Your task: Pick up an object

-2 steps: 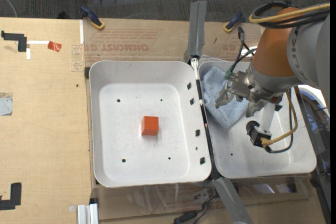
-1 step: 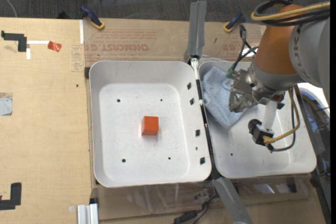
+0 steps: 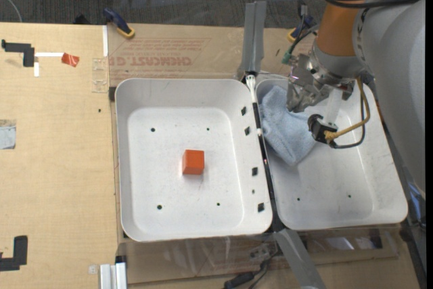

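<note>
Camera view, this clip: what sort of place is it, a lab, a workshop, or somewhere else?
Most likely a robotics lab test bench. An industrial-style arm with exposed cabling reaches over two white bins, which hold only an orange block and a blue cloth. Clamped cardboard sits behind the bins.

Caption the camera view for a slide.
Arm's end effector poised over a blue cloth in the right bin; an orange block sits in the left bin.
</note>
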Motion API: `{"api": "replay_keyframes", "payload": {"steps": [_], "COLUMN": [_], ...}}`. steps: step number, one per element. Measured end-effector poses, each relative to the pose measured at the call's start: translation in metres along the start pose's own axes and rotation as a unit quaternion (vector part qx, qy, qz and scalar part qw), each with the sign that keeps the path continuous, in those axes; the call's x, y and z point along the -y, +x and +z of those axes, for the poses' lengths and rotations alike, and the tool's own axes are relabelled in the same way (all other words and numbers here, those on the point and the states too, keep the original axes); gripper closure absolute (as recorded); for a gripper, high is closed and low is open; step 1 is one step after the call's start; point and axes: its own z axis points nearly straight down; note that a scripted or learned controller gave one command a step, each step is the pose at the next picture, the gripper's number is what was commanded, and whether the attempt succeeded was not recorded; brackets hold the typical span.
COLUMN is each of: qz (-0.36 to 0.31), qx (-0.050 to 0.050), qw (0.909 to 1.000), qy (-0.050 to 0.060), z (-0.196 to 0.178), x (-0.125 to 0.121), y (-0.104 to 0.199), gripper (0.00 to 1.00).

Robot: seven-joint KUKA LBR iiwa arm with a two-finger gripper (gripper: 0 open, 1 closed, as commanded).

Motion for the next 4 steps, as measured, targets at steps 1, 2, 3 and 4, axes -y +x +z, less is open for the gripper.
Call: {"api": "replay_keyframes", "payload": {"steps": [1,2,3,4], "qz": [-0.057,0.003,-0.008,-0.071], "qx": [0.0,0.0,0.0,0.0], "qw": [0.9984,1.0,1.0,0.9975], "qy": [-0.002,0.0,0.0,-0.002], "z": [-0.027,-0.001,-0.001,-0.027], "x": [-0.03,-0.033,-0.005,-0.03], "y": [0.018,0.014,0.005,0.025], "gripper": [1.0,1.0,1.0,1.0]}}
